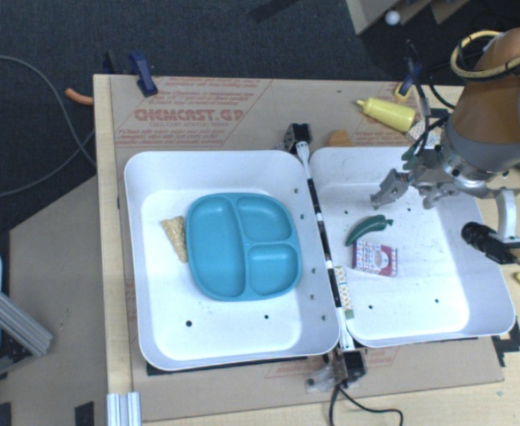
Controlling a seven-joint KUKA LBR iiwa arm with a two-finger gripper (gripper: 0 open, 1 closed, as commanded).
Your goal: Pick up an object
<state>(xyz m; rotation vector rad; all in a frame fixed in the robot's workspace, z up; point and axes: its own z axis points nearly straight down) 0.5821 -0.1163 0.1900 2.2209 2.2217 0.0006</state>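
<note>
**Pincer over right bin, nothing gripped**

Obs., standing at the desk (198, 114): two white bins side by side.

- Arm comes in from the right. The pincer (411, 193) hangs over the far half of the right bin (437, 278), about midway between that bin's left and right walls. Its fingers are spread, i.e. released, and nothing sits between them.
- A curved green item (368, 228) lies on the right bin's floor, near the pincer on the side toward the bin's near edge and left wall. It appears to lie apart from the fingertips.
- A small pink-and-white packet (374, 258) lies flat just beside the green item, nearer the near edge, roughly at the bin's middle.
- In the left bin (137, 185), a blue divided plate (242, 245) sits in the centre. A tan scrap (175, 234) lies against the plate's left rim; I cannot tell what it is.
- On the bare desk beyond the right bin's far edge lies a yellow bottle-like item (387, 111). A blue clamp (141, 72) grips the desk's far edge near its left corner.
</note>
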